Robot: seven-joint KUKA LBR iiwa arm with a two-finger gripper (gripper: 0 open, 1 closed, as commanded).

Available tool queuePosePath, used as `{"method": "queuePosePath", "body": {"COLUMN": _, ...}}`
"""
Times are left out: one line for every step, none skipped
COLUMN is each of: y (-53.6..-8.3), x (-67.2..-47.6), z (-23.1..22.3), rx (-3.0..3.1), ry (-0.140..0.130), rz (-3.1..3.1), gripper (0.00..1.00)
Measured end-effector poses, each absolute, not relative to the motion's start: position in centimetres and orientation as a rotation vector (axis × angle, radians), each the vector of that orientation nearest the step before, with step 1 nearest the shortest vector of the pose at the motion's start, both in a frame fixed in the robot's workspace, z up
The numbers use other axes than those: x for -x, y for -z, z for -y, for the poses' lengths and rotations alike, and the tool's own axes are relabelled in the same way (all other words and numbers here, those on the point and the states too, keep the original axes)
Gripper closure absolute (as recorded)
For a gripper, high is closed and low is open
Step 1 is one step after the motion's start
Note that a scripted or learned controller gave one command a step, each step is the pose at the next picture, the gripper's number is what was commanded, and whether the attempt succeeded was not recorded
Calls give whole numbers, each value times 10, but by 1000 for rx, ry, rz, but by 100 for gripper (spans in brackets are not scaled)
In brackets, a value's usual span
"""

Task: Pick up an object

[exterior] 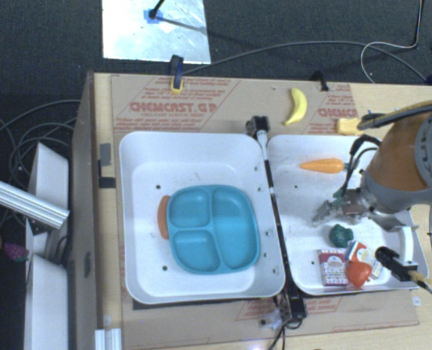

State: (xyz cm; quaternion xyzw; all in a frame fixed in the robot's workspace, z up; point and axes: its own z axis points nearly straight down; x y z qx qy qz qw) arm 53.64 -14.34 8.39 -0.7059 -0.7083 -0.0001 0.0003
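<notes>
My gripper [337, 211] hangs low over the middle of the right bin [296, 195], reaching in from the right. Just below it lies a small dark green object [340, 235], close to the gripper but not visibly held. An orange carrot [323, 166] rests near the bin's far side. A red and white box [333, 267] and a red object [358, 273] sit by the near wall. The left bin [139, 195] holds a blue divided plate [213, 228], with an orange piece [162, 217] against its left edge.
A yellow banana [297, 106] and a yellow block [347, 126] lie on the cardboard bench behind the right bin. A black divider [269, 188] runs between the two bins. Cables trail across the floor at the back and left.
</notes>
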Motion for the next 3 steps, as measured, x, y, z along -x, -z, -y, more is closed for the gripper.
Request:
{"method": "queuePosePath", "body": {"y": -84, "x": -496, "z": 128, "rx": 2219, "ry": 1, "rz": 2223, "gripper": 0}}
{"method": "queuePosePath", "body": {"y": -95, "x": -497, "z": 128, "rx": 2219, "ry": 4, "rz": 2226, "gripper": 100}}
{"method": "queuePosePath", "body": {"y": -185, "x": -513, "z": 37, "rx": 2218, "ry": 5, "rz": 2227, "gripper": 100}}
